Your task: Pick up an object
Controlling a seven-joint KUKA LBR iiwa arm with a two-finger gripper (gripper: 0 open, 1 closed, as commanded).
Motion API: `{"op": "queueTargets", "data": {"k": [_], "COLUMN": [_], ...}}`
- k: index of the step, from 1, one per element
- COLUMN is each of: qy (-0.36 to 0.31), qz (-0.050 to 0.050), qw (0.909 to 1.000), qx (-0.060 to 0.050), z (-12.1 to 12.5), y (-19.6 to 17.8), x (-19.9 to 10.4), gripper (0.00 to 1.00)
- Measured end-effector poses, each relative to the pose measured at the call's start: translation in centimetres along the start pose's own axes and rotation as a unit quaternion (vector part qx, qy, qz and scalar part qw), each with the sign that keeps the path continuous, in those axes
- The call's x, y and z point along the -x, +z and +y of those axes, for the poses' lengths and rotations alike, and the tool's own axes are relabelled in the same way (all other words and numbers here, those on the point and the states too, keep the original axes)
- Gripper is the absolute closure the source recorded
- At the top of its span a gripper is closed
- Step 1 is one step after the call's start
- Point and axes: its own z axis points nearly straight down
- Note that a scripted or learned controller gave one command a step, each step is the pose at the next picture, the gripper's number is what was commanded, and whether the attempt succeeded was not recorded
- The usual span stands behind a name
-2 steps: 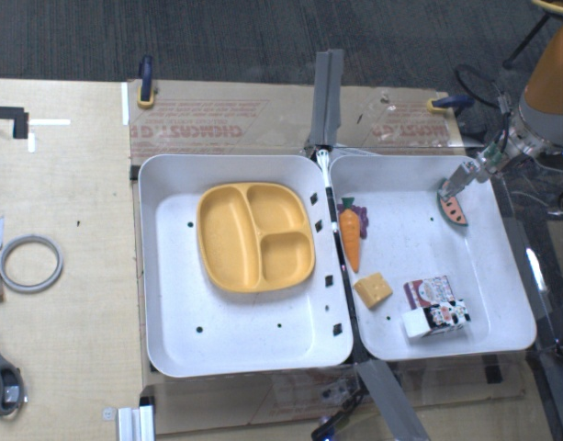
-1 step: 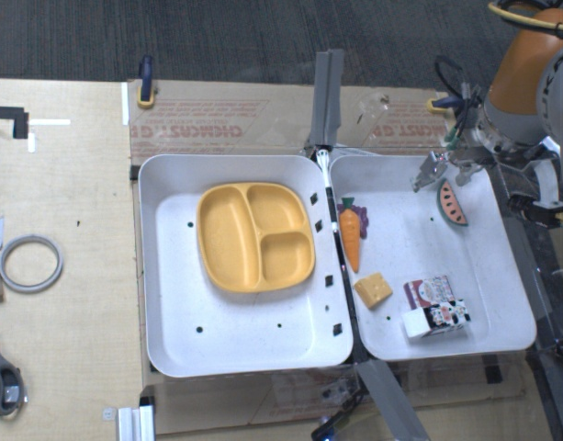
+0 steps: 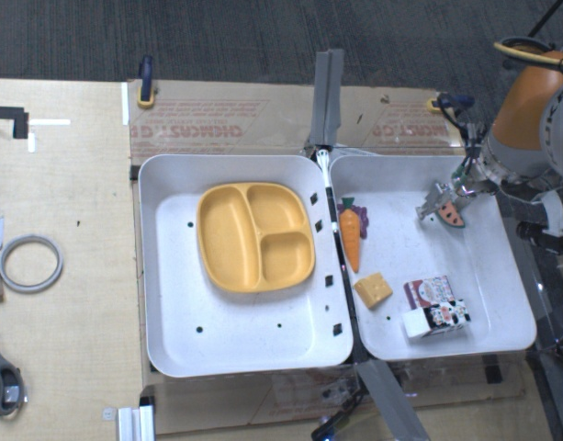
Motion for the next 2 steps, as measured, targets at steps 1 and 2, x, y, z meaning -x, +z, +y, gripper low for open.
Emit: {"op": "queueTargets", "data": {"k": [1, 2], "qy": [-0.001, -0.037], "qz": [-0.003, -0.003], "qw": [1.0000, 0.9993], "qx": [0.001, 0.001], "z": [0.1, 0.3], "y": [-1.1, -10.0], "x": [0.1, -6.8], "gripper": [1.00, 1.00]}}
